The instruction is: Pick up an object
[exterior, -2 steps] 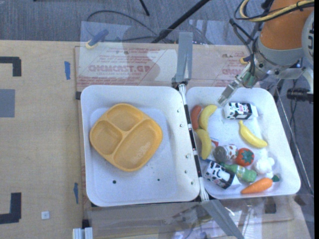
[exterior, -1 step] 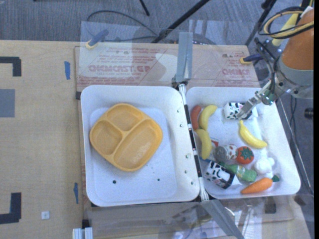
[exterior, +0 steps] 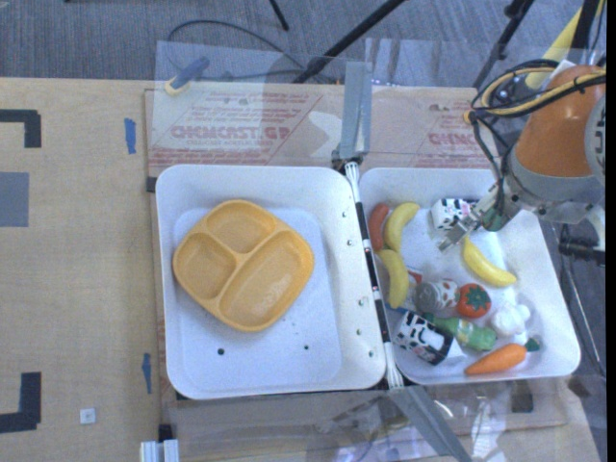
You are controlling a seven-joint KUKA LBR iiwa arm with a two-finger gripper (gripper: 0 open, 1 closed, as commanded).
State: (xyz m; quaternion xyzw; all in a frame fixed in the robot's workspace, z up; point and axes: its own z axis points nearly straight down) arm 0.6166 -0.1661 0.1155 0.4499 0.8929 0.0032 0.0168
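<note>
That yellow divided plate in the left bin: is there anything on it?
Empty. The yellow plate shows bare yellow in all three compartments; the toys all lie in the right bin.

Bright even light; soft focus

My arm [exterior: 558,133] is running off the right edge, and my wrist is hiding my fingertips' gap.

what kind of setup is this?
Likely a robot lab bench for pick-and-place trials: two shallow white bins on a taped board, toy food such as a carrot beside a yellow divided plate, and tripod legs on the carpet behind.
</note>
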